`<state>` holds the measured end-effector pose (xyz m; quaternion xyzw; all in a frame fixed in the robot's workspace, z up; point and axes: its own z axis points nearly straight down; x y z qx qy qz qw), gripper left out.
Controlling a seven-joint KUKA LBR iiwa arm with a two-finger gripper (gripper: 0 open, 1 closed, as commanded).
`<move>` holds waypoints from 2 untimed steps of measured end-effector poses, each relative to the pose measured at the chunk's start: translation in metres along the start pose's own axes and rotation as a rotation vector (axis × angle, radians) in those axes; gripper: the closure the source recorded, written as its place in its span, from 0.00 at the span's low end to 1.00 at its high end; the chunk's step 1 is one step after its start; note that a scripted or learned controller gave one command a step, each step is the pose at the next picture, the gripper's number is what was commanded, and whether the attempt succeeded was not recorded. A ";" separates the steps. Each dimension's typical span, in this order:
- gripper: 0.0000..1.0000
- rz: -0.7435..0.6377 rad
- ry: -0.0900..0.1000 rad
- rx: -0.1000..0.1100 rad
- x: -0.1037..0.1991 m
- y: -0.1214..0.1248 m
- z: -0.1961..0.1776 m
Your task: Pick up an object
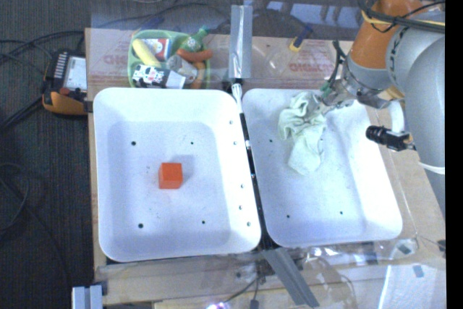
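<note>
A crumpled pale green cloth (302, 132) lies in the right bin (347, 221), toward its far side. My gripper (327, 95) is low at the cloth's upper right corner and touches or overlaps its edge there. The grey arm with its orange band (383, 14) reaches in from the right behind the gripper. A small orange cube (171, 175) sits alone near the middle of the left bin (130, 228), far from the gripper.
A green basket (168, 60) of toy items stands behind the left bin. A metal post (240, 43) rises at the far end of the divide between the bins. Cables and an orange-black device (64, 87) lie off the bench's left.
</note>
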<state>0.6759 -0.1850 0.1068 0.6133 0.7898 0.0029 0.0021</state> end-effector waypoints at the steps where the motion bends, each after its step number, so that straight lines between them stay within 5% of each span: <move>1: 1.00 0.279 -0.001 0.011 0.005 -0.051 -0.004; 2: 1.00 0.173 -0.001 0.011 0.030 0.001 -0.071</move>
